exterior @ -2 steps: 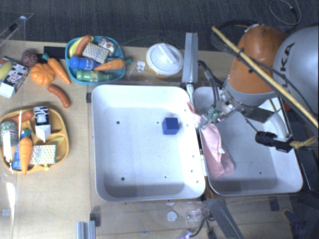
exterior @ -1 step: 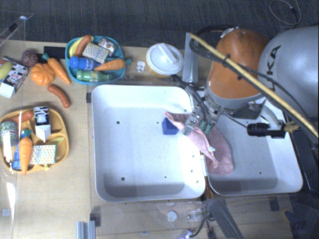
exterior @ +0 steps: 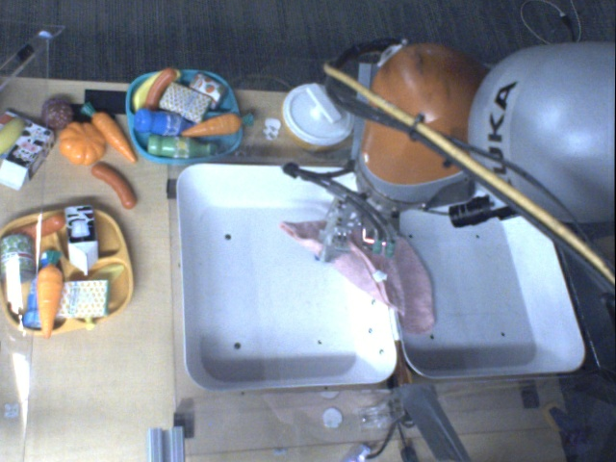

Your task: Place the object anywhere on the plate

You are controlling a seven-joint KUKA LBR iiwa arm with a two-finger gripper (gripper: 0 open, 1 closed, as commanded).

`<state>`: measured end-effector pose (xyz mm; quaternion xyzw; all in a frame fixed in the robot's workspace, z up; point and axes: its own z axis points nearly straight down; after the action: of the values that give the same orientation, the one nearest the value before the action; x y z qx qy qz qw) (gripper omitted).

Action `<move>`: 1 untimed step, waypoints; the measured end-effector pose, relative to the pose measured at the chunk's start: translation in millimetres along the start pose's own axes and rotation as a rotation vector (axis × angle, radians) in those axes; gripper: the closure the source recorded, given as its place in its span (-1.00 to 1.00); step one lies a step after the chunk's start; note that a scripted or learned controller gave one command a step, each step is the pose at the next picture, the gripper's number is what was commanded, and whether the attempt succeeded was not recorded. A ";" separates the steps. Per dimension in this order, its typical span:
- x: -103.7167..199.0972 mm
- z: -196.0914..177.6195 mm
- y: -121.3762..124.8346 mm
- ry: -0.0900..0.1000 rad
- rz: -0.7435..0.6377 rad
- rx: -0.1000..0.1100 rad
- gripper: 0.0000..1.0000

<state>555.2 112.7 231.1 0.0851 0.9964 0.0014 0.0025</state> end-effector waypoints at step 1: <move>5.9 2.6 51.1 -0.001 -0.169 -0.001 1.00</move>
<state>558.0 164.1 228.7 0.0007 1.0000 0.0015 0.0031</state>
